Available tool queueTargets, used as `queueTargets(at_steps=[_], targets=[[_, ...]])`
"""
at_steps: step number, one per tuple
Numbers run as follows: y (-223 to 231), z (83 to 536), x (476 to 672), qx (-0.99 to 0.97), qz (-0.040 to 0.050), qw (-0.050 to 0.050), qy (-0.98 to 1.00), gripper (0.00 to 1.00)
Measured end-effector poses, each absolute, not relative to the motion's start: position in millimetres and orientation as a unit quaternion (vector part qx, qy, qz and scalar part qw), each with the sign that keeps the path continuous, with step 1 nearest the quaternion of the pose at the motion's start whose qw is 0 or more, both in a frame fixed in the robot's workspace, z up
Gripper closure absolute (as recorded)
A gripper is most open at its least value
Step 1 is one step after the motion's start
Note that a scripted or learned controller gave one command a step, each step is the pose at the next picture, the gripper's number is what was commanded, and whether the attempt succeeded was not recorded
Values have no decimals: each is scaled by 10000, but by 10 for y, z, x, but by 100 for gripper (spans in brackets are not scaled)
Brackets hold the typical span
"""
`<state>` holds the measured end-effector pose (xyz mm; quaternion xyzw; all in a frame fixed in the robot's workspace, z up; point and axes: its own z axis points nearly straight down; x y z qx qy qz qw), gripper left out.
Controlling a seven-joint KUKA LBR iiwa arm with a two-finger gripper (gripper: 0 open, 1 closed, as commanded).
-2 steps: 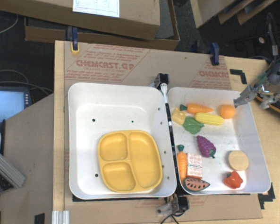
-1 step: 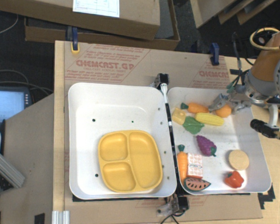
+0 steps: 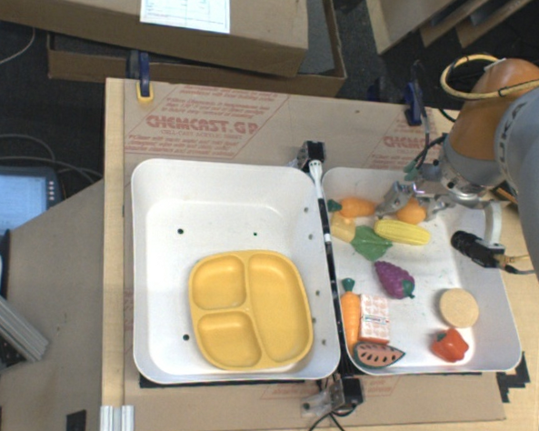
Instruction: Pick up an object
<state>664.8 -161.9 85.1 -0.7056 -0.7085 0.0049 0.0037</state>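
Beside the pincer (image 3: pixel 400 202): corn (image 3: pixel 401 232); orange (image 3: pixel 412 212); green leaf (image 3: pixel 370 243).

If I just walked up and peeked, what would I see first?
Probably the big yellow tray with three sections, sitting alone in the left bin. Next, the colourful toy food crowded in the right bin: a corn cob, a purple bunch of grapes, a carrot and a watermelon slice. The robot's hand hangs over that bin's far end.

I work in a robotics lab: my table (image 3: pixel 257 118) is a clamped board (protective film left on), bearing two white bins (image 3: pixel 160 212) of toy food, beside cardboard boxes (image 3: pixel 100 8), loose cables (image 3: pixel 16 49) and a monitor (image 3: pixel 15 204).
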Motion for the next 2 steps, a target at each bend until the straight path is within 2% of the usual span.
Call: queueTargets(at_steps=[1, 2], targets=[[-1635, 952, 6660, -7070, 16, 9, -7072, 100], [-802, 1921, 6547, -7041, -43, -32, -7100, 100]])
